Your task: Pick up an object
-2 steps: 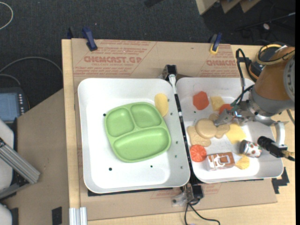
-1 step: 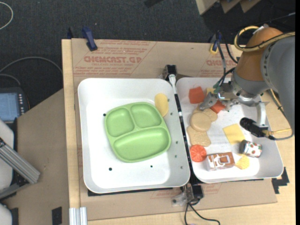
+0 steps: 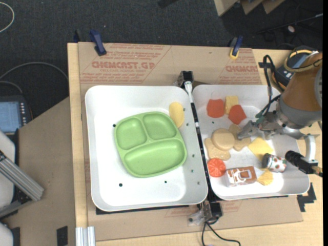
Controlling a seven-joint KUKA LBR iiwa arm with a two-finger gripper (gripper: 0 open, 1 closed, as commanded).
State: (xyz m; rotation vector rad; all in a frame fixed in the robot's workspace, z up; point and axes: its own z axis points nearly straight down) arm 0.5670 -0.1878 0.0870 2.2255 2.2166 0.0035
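The right bin [image 3: 287, 188] holds several toy foods. Among them are two red pieces [image 3: 216, 108] [image 3: 237, 114], a small yellow block [image 3: 232, 102] and tan round cookies [image 3: 222, 139]. There are also a yellow wedge [image 3: 260, 146], a tomato [image 3: 216, 166], a brown box [image 3: 241, 175] and a red-and-white spotted piece [image 3: 275, 162]. My gripper [image 3: 252, 129] is low over the middle of this bin, just right of the cookies and above the yellow wedge. Nothing is visibly lifted.
The left bin [image 3: 97, 137] holds a green divided plate [image 3: 149, 143] and a pale yellow oval piece [image 3: 177, 113] near its right wall. The arm's orange band [image 3: 302, 91] hangs over the right bin's far right side. A black clip [image 3: 185, 78] sits between the bins at the back.
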